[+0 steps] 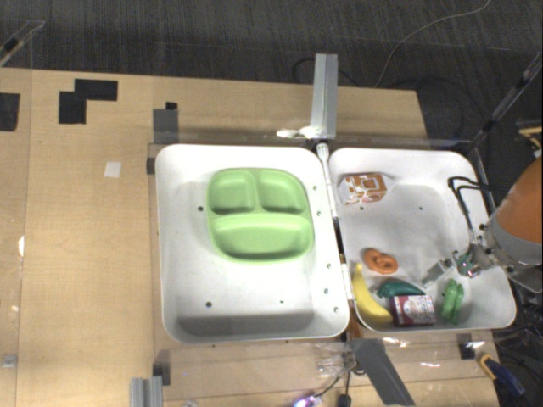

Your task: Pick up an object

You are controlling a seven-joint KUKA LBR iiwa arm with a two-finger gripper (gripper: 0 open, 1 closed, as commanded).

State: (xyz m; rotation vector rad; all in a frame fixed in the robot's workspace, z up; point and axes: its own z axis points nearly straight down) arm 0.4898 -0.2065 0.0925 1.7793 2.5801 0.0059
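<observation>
In the left bin [174, 253] you have a smooth green divided tray [257, 213], three compartments, rounded corners. In the right bin [424, 189], a flat orange-and-white packet [364, 187] lies far-left; nearer sit an orange ring-shaped piece [381, 262], a curved yellow banana [368, 298], a dark red can [413, 310] on its side and a green ringed toy [453, 301]. The gripper [462, 265] reaches in low from the right, just above the green toy; whether it is apart or together, you cannot tell.

Robotics lab: bench [76, 253], white bins [170, 227].
</observation>
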